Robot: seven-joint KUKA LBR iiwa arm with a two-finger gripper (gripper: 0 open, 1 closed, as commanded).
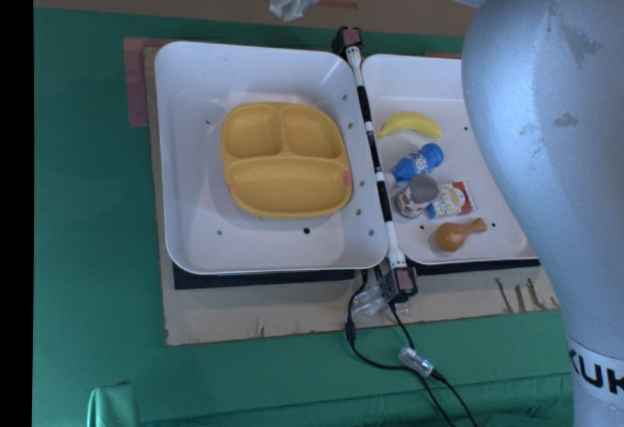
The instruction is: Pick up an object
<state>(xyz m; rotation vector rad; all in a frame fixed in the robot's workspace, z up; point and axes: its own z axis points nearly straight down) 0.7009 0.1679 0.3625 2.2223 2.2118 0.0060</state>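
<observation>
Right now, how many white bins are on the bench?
2: the shallow white plastic left bin holding a yellow divided plate, and the right bin beside it, partly hidden by the arm.

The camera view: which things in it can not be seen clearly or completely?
- Right bin: its right part is hidden behind the grey arm.
- Gripper: at the top edge, pale and blurred; finger state unreadable.
- Pouch: print too small to read, partly covered by a grey round object.
- Blue bottle: label too small to read.
</observation>
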